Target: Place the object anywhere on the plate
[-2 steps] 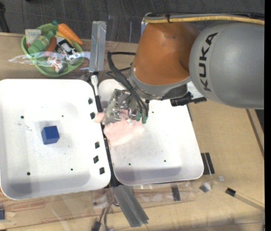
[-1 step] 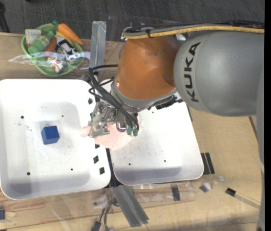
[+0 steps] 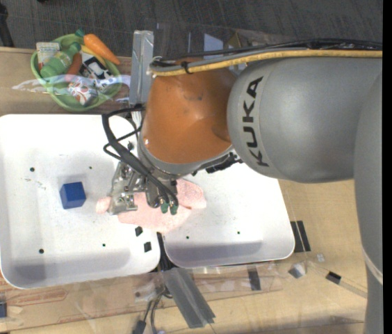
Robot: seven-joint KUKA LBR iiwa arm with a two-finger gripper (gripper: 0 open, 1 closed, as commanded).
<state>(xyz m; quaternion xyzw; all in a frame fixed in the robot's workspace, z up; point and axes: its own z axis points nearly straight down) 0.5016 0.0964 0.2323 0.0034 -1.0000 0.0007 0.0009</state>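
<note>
A small blue cube (image 3: 73, 194) rests on the floor of the left bin (image 3: 15, 152), left of centre. A flat pink plate (image 3: 192, 197) lies where the two bins meet and is mostly covered by the arm. My gripper (image 3: 128, 199) hangs low over the plate's left part, about a hand's width to the right of the cube and apart from it. I see nothing held in the gripper. The orange wrist band and cables hide the plate's middle.
A green bowl (image 3: 64, 97) heaped with toy vegetables and packets sits beyond the left bin's far edge. The right bin (image 3: 251, 221) lies under the arm's grey body. Tape strips and small black marks dot the bench's front.
</note>
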